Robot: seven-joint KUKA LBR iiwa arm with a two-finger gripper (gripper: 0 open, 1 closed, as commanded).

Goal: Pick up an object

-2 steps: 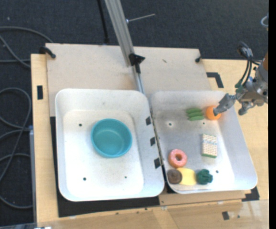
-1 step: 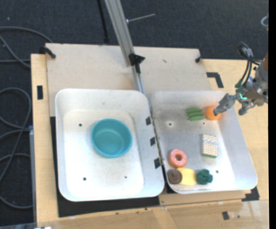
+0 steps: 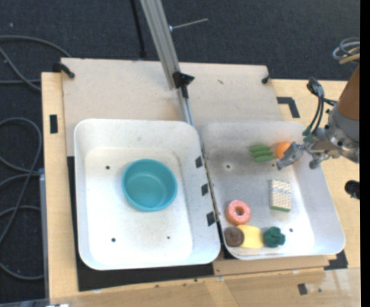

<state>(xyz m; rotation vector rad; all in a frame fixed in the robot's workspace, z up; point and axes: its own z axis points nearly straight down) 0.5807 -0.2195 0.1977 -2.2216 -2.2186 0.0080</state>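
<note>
Desk carries two shallow white bins side by side. Left bin holds just a teal bowl, sitting upright near the middle. Right bin has all the small stuff, so that's the pick zone.

Arm comes in from the right, wrist over the right bin's upper right corner. End effector is low over the bin; fingers look spread apart, nothing visibly between them. One finger tip is just beside the toy carrot (orange body, green top), which lies flat near the bin's top. My read: carrot is the target, grasp not yet made.

Other items, well apart from the end effector: patterned sponge-like block mid-bin, pink donut, then a tight cluster at the bottom edge: brown round piece, yellow piece touching it, dark green piece just beside. That clustering would make a clean grasp harder; the carrot is isolated, the easier pick.
</note>
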